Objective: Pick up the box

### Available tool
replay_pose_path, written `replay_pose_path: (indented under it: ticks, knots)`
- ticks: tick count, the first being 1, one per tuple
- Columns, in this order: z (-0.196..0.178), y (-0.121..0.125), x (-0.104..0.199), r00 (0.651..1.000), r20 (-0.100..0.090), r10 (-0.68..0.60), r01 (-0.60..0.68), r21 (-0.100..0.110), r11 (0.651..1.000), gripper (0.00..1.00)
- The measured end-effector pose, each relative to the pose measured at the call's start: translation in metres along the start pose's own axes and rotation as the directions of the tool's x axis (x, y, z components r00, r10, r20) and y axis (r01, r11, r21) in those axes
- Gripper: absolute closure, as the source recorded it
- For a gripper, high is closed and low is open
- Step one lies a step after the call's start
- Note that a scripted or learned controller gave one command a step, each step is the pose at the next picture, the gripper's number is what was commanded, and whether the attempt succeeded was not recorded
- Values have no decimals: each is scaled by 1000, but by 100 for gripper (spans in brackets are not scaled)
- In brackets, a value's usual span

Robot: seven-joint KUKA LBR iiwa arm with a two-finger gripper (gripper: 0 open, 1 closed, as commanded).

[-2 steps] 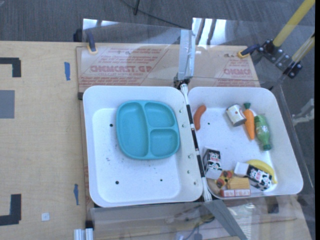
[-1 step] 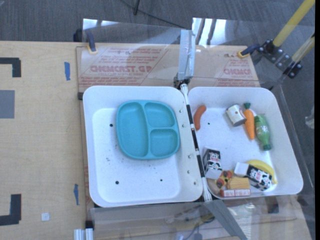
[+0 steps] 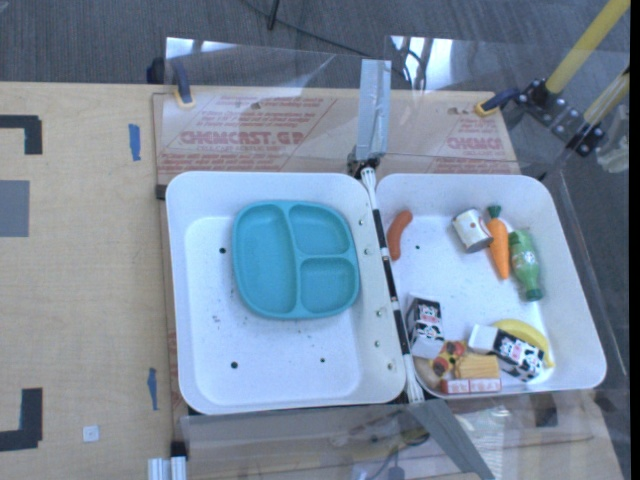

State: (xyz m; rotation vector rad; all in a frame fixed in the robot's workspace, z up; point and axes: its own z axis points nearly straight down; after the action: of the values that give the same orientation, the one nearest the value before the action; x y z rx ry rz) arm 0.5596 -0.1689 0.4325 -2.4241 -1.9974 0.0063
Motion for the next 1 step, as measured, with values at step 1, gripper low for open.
replay_pose_path:
  ticks: [1]
  knots:
    - [-7,2,1,1000,3,-4,4,1,1000,100]
